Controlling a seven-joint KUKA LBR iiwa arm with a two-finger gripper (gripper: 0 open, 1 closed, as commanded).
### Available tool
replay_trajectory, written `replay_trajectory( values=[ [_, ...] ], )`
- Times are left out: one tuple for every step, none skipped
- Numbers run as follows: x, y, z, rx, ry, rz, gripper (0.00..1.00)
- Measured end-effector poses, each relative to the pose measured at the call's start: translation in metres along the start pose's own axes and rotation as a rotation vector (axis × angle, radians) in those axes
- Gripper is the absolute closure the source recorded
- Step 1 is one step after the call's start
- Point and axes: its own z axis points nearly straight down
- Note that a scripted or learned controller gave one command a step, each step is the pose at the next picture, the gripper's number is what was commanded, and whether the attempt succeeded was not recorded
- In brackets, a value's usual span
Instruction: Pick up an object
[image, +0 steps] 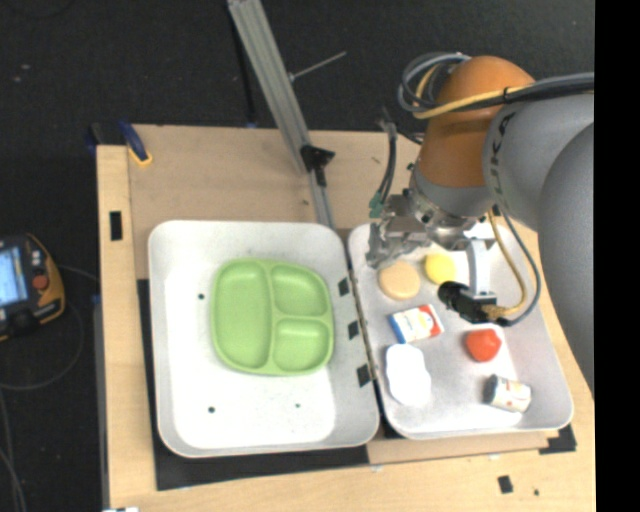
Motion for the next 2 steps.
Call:
replay_trajectory(
  values=[
    [0.052,0.017,0.003,0.001,-0.001,0.001,1.0],
    [0.108,0.026,-0.012,0.001,0.001,-0.001,1.0]
  ],
)
